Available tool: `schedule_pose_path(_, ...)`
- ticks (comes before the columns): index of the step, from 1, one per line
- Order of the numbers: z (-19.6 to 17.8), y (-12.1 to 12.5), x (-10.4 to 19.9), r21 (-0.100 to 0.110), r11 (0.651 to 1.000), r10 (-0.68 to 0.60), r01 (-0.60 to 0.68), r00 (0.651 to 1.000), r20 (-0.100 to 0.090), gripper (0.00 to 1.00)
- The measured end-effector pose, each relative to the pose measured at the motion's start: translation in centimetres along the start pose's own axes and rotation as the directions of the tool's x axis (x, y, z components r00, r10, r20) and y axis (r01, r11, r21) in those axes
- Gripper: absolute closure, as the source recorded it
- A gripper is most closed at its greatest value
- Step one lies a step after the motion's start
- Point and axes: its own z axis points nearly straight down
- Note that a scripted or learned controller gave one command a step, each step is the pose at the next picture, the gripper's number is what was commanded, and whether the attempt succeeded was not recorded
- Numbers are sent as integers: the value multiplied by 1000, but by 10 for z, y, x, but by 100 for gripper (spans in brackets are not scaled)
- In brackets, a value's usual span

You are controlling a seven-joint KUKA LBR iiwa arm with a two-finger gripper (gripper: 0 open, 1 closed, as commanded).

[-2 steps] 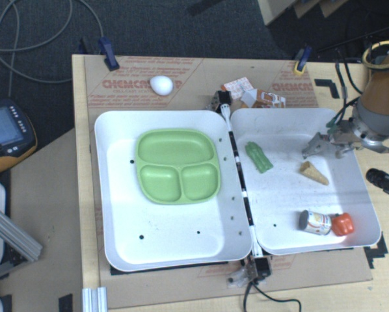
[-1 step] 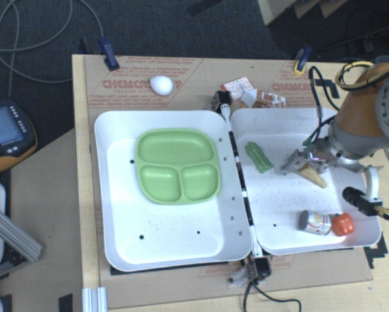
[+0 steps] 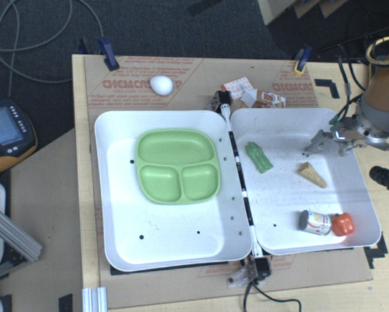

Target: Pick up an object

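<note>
Claw [image 3: 324, 140] of mine is hovering over the right bin [image 3: 370, 203], near its 1 o'clock corner, w/ fingers spread apart and nothing sitting btwn them. Orange band [image 3: 378, 90] of my wrist is showing just above, at approx 2 o'clock from the claw.

Inside that bin, a tan wedge [image 3: 312, 174] is lying just below the claw, at approx 6 o'clock from it, not touching. A green block [image 3: 259, 156] is lying toward the bin's 10 o'clock side, near the divider. A small can [image 3: 317, 222] is lying on its side at the bin's 5 o'clock area, w/ an orange-red piece [image 3: 343, 224] touching its 3 o'clock end.

Left bin [image 3: 113, 233] is holding a green divided tray [image 3: 178, 165], sitting toward its 12 o'clock half. A white egg-like ball [image 3: 160, 84] is resting on the board [image 3: 84, 142] beyond that bin, at 12 o'clock. Crumpled wrappers [image 3: 250, 93] are lying at approx 11 o'clock outside the right bin.
</note>
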Motion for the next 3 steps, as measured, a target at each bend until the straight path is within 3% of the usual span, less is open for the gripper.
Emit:
schedule_pose_path(1,44,-20,62,5,1000,-1,1,1000,-4,0)
schedule_pose_path(2,32,14,20,1,1000,0,0,1000,0,0)
schedule_pose_path(3,43,-23,53,5,1000,-1,1,1000,-3,0)
